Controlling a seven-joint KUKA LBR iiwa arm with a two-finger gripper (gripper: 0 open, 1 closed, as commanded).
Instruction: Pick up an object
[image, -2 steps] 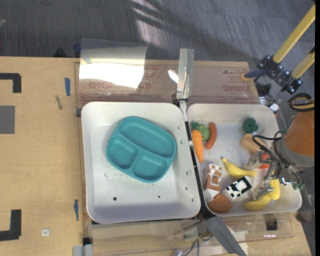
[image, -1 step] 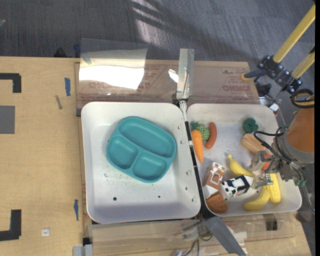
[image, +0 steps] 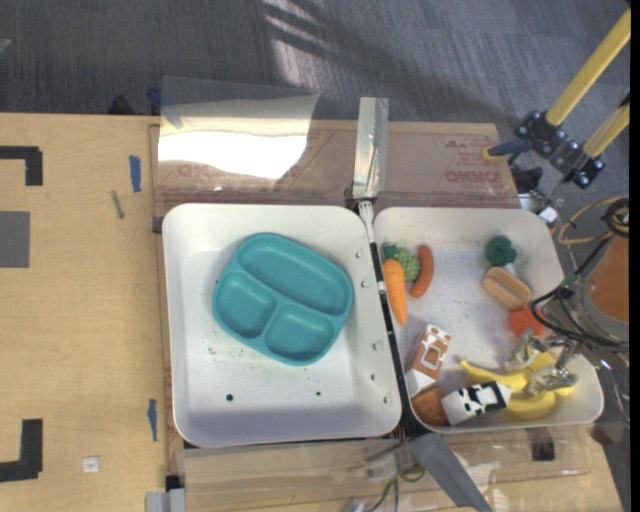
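Crowding banana (image: 505, 377): cow toy (image: 476, 400), hot dog (image: 507, 288).

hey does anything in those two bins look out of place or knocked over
Nothing is spilled or damaged. The teal plate sits askew in the left bin, and the toys crowd the right bin's near corner around the banana.

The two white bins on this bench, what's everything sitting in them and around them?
Bins: two, white, side by side.
Divided plate: one, teal, left bin.
Carrot: one, orange, right bin's left edge.
Sausage: one, red-orange, beside carrot.
Broccoli: one, dark green, right bin, far side.
Hot dog bun: one, tan, below broccoli.
Bananas: yellow bunch, right bin, near side.
Small carton: one, orange-white, right bin's middle.
Arm's tool: one, metal, over the bananas.
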